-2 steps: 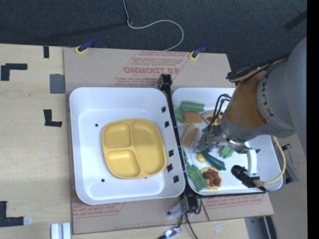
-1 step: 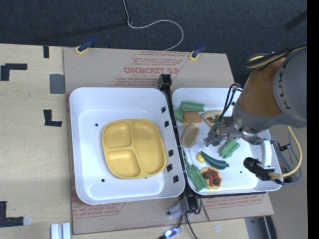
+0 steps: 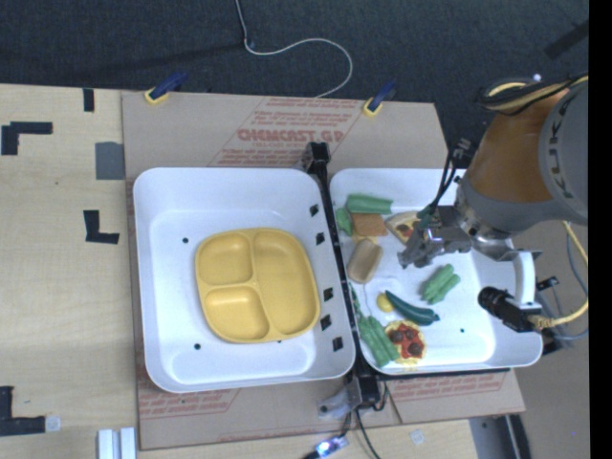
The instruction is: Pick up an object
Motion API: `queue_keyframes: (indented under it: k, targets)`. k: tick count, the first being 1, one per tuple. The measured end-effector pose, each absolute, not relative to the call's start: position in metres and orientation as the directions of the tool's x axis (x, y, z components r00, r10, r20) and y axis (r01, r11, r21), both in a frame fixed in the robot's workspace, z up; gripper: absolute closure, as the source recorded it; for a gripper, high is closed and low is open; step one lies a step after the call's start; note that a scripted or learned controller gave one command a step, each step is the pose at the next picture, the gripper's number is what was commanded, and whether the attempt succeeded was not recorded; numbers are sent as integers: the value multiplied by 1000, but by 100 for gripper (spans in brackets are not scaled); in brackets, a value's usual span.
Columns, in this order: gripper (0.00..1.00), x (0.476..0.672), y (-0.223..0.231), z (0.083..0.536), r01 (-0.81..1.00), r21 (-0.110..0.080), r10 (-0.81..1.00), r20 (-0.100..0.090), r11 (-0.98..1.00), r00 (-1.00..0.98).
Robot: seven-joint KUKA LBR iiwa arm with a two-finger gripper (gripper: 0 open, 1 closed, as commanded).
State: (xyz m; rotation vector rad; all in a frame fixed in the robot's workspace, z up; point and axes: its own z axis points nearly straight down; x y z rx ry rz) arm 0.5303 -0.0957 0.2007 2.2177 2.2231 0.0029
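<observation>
The right bin (image 3: 478,347) holds several toy foods. A green bean pod (image 3: 368,203) and a brown bread piece (image 3: 367,225) lie at its far left, and a tan potato (image 3: 363,259) lies below them. A pizza slice (image 3: 402,226) sits beside the bread. A ridged green pickle (image 3: 439,283) lies mid-bin, with a dark green cucumber (image 3: 412,309) and a small yellow piece (image 3: 383,302) nearer the front. My gripper (image 3: 419,250) hangs low over the bin between the pizza slice and the pickle, and I see nothing held in it.
The left bin (image 3: 163,199) carries a yellow divided plate (image 3: 256,284). A green leafy piece (image 3: 374,340) and a red-and-yellow piece (image 3: 408,340) lie at the right bin's front left. The arm's grey and orange body (image 3: 516,170) overhangs the bin's right side.
</observation>
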Motion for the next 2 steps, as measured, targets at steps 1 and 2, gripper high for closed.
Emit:
queue_keyframes:
  k: [1,2]
  targets:
    - [100,531,-95,225,1000,1,1000,0,2,-2]
    - [100,534,-45,234,1000,-1,1000,2,7,-7]
